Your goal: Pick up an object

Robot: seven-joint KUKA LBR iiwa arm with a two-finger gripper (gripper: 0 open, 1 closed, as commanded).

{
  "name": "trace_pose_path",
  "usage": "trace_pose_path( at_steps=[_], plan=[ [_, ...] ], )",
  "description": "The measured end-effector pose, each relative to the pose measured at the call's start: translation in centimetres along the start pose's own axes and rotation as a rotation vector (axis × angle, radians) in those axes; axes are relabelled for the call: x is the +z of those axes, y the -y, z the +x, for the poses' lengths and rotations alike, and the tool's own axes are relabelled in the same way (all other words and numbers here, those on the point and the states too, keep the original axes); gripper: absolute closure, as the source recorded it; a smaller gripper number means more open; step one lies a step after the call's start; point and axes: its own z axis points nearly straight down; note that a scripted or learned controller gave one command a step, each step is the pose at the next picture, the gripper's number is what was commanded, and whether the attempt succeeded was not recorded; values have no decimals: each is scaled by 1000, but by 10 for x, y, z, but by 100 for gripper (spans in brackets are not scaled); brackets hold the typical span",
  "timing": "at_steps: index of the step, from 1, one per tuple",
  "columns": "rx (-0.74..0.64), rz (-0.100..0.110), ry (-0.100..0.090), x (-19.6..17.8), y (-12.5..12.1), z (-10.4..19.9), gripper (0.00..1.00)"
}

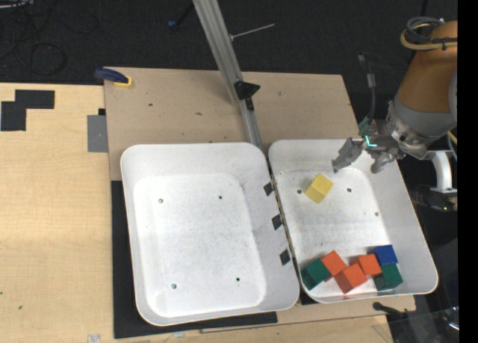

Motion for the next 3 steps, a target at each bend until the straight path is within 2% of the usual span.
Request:
trace_pose_path(
  at_steps=[1, 3],
  plan=[
    [-1, -4, 1, -2, -1, 0, 0],
    [0, 3, -1, 123, 1, 14, 0]
  ],
)
